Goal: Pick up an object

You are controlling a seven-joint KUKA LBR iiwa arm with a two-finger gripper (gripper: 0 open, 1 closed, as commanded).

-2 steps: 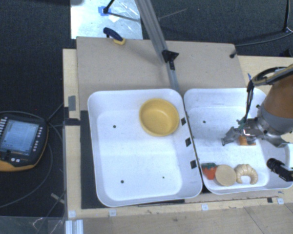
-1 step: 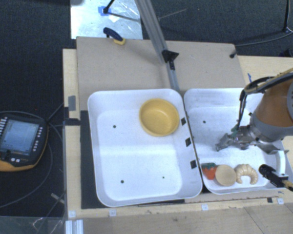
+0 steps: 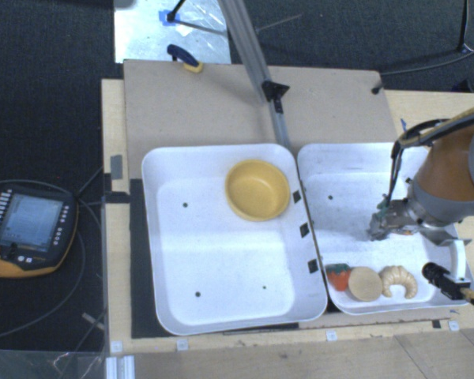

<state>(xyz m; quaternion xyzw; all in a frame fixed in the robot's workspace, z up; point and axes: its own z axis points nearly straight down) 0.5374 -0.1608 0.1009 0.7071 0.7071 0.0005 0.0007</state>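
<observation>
Below, my arm (image 3: 450, 172) reaches into the right bin (image 3: 340, 172); its hand (image 3: 383, 226) hangs low over the bin floor, and I cannot tell whether it grasps anything. Along the near wall lie a red object (image 3: 337, 275), a tan disc (image 3: 364, 283) and a croissant (image 3: 400, 282). A yellow bowl (image 3: 257, 189) sits in the left bin (image 3: 182, 267).

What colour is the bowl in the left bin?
Yellow. The bowl shows clearly in the camera view, near the left bin's upper right corner.
</observation>
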